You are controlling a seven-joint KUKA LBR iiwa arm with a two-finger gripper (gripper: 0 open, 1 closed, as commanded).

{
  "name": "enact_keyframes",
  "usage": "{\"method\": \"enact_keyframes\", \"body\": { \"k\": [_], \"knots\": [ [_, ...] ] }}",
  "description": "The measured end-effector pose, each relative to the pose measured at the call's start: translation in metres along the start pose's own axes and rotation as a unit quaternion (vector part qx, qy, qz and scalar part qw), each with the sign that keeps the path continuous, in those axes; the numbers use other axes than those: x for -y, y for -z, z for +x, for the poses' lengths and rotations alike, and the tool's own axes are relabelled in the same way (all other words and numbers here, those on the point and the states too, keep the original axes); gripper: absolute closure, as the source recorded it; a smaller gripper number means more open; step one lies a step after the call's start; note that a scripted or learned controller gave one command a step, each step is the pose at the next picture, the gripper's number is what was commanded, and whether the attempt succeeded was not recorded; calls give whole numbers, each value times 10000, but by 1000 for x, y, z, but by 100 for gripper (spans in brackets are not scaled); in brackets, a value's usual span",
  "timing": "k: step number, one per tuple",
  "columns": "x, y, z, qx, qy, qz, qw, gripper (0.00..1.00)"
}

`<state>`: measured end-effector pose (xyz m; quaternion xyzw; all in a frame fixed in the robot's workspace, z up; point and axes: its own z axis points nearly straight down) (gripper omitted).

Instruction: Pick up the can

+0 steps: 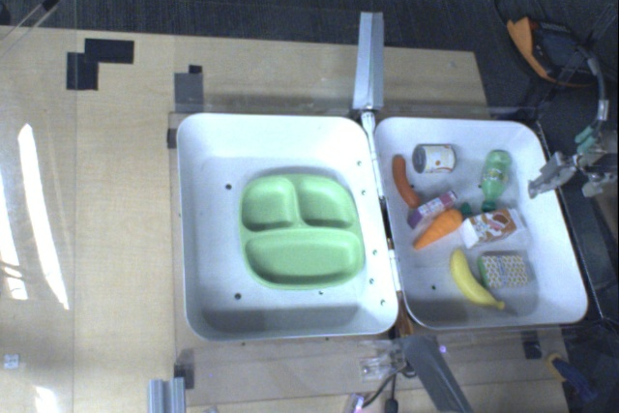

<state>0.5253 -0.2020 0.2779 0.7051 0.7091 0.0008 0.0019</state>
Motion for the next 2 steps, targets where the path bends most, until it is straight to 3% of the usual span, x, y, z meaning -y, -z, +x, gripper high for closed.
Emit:
{"method": "enact_keyframes", "body": {
  "k": [1,2],
  "knots": [
    [-50,-103,57,-6,-534,10,9986,0],
    [-52,-91,58,-6,-515,-16,9987,100]
  ]
}}
